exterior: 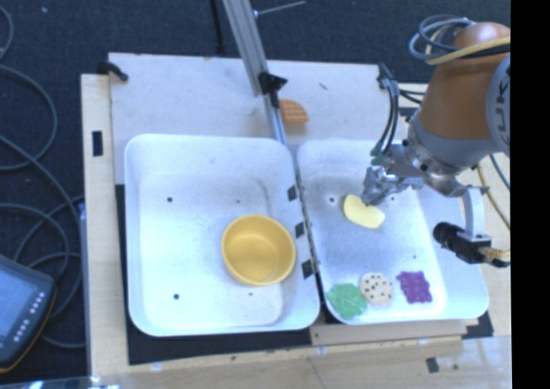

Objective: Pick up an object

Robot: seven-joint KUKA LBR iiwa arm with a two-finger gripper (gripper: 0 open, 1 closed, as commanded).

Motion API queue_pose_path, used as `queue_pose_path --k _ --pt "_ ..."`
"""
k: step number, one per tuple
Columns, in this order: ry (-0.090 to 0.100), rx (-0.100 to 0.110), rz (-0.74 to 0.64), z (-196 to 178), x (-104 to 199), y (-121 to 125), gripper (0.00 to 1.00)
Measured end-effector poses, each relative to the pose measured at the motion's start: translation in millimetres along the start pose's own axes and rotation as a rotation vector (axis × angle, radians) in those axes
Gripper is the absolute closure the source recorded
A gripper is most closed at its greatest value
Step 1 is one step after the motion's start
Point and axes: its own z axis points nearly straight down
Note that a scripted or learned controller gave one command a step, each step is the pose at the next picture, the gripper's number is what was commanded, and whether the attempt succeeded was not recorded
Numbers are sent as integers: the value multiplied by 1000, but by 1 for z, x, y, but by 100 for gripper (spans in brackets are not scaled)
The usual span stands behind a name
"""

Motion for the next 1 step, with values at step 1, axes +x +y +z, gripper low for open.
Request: queue_pose_path --k 1 --pt "2 0 -3 -5 52 -16 100"
